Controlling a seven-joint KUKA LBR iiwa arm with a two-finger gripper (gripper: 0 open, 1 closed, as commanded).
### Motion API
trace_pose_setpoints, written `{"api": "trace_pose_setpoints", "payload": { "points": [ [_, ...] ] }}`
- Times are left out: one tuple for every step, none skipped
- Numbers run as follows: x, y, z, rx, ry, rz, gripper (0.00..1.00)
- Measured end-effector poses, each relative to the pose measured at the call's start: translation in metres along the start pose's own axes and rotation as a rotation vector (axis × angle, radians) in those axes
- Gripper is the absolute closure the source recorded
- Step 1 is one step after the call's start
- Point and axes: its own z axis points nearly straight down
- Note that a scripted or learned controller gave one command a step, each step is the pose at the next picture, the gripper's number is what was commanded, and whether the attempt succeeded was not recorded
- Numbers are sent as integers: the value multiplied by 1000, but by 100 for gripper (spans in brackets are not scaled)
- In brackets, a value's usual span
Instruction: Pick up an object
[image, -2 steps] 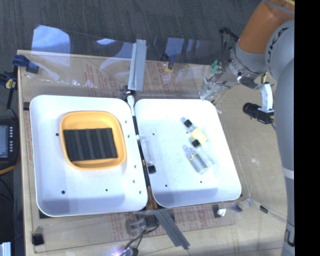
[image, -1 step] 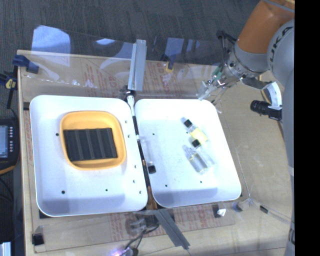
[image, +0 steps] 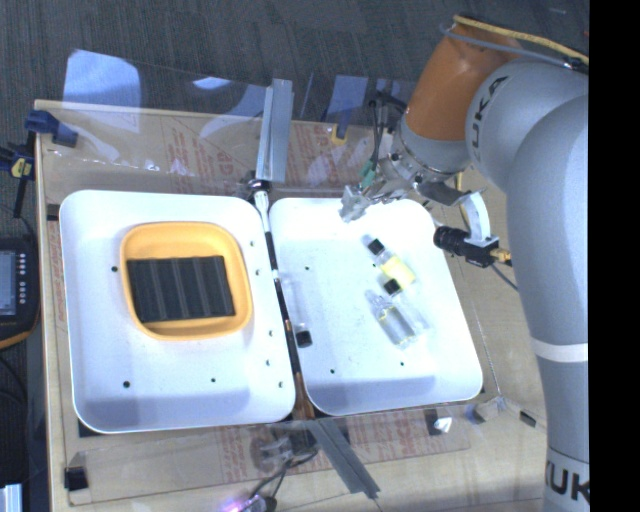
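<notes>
Tool (image: 356, 203) up at 12 o'clock of the right bin (image: 330, 392), just over the rim. Too small and blurry to tell if open or shut. Cannot make out anything in its grip.

Two small bottles in that bin, toward 3 o'clock of its middle. Yellow bottle (image: 397, 269) nearer the tool, black cap pointing to 11 o'clock. Clear bottle (image: 402, 322) just beside it at 6 o'clock, almost touching. Small dark bit (image: 303, 339) well apart, against the bin's 9 o'clock wall.

Probably not started on the pick yet. Lots of ways to miss:

- Bottles round and lying flat. Could roll away if pushed from one side.
- Bottles very close together. Could bump one while going for the other, or pinch both and drop both.
- Clear bottle hard to see on white. Easy to aim wrong and close on nothing.
- Dark bit tight against the wall. Little room to get around it; could hit the wall.
- Tool near the rim now. Could knock the rim if sent straight down from here.

Yellow tray (image: 180, 238) in the left bin (image: 90, 392), far from the tool. Bigger, likely hard to grab.
</notes>
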Motion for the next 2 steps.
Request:
{"api": "trace_pose_setpoints", "payload": {
  "points": [
    [-31, -9, -66, -3, -1, 398, 100],
    [-52, -15, -89, -4, -4, -80, 100]
  ]
}}
